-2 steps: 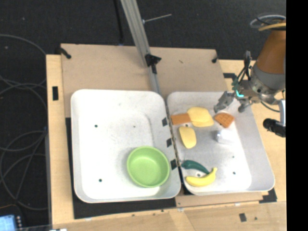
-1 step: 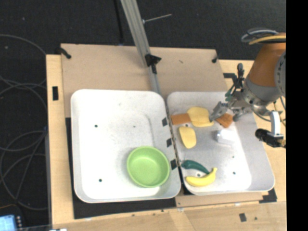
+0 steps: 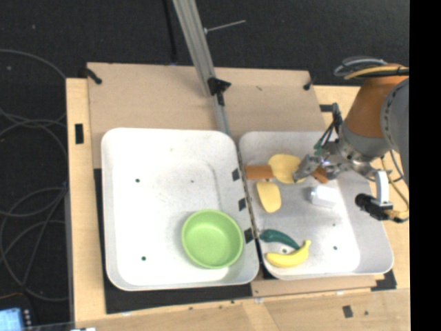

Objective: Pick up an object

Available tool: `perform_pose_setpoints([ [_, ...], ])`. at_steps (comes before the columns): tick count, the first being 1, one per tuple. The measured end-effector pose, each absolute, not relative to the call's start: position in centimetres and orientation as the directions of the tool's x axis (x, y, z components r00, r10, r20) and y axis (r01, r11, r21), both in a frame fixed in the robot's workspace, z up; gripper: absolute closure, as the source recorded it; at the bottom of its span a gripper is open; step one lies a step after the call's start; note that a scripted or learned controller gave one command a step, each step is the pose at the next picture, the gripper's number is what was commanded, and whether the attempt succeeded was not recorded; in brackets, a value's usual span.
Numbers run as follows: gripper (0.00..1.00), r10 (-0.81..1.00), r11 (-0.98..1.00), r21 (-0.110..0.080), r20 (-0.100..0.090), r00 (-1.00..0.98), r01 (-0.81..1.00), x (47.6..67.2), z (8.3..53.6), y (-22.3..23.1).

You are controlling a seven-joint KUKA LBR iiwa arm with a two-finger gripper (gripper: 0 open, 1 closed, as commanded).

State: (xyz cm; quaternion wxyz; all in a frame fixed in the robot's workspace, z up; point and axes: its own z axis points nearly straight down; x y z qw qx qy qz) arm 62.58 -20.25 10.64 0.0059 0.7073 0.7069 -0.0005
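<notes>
1. The two-finger gripper (image 3: 308,170) is seen low in the right white bin (image 3: 344,254), centre right of the frame; whether it is spread or closed cannot be told.
2. A pale yellow rounded plastic piece (image 3: 284,165) lies touching or just beside it, with a brown block (image 3: 258,173) to the left.
3. A small white block (image 3: 322,196) lies just below.
4. A miss is judged possible: the crowded pieces could be nudged aside.

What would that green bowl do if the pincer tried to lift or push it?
The green bowl looks like thin plastic, so it is probably light and stiff. Its smooth rounded wall may slip between fingers; the rim seems the better hold. Pushed, it would likely slide across the left bin rather than tip.
</notes>
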Motion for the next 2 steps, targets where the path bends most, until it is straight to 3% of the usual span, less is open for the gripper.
perform_pose_setpoints([
  [1, 1.0, 1.0, 0.0, 0.013, -0.008, 0.0, 1.0, 62.8, 12.1, -20.3],
  [2, 1.0, 1.0, -0.002, 0.006, 0.0, 0.002, 1.0, 62.6, 16.5, -20.5],
])
